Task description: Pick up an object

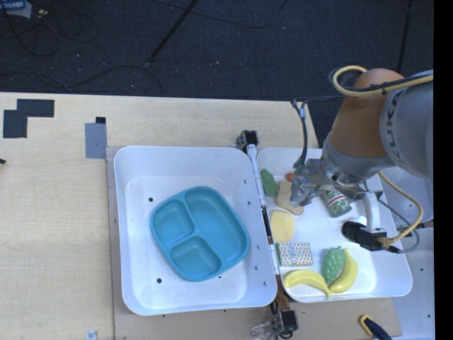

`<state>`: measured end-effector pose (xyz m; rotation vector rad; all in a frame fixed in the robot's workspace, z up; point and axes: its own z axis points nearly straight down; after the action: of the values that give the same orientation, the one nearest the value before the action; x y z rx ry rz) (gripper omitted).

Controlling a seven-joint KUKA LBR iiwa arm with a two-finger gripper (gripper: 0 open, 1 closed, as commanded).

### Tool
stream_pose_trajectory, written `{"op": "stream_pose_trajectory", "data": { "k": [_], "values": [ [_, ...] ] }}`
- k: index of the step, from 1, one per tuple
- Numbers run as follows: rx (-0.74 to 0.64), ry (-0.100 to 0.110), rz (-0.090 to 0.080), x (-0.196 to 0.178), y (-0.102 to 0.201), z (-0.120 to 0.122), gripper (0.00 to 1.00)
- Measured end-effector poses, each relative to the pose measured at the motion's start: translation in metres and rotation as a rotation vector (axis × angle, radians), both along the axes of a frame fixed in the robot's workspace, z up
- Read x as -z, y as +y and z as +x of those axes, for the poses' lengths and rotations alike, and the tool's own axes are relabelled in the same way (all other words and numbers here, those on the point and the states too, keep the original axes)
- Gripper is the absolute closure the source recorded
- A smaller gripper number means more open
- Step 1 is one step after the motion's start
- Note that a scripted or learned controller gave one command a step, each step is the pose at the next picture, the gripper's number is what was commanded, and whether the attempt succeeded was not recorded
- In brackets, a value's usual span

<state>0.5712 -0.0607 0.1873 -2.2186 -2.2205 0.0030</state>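
In the right bin [396, 282], a curved yellow banana [315, 282] lies nearest, a knobbly green piece [334, 263] touching it. Beyond sit a patterned square [294, 253] and smooth yellow lump [282, 226]. Farther, the tool [306, 185] hovers; its opening cannot be told.

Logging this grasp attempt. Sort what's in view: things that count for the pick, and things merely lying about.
For the pick:
- two-finger gripper, low in the right white bin
- curved yellow banana
- bumpy green toy
- pale yellow round piece
- small patterned square pad
- green-banded can

Lying about:
- blue three-compartment plastic tray in the left white bin
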Motion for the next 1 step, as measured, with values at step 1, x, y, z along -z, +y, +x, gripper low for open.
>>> {"op": "stream_pose_trajectory", "data": {
  "k": [1],
  "values": [
    [0.0, 0.001, 0.0, 0.0005, 0.0531, 0.0284, 1.0]
  ]
}}
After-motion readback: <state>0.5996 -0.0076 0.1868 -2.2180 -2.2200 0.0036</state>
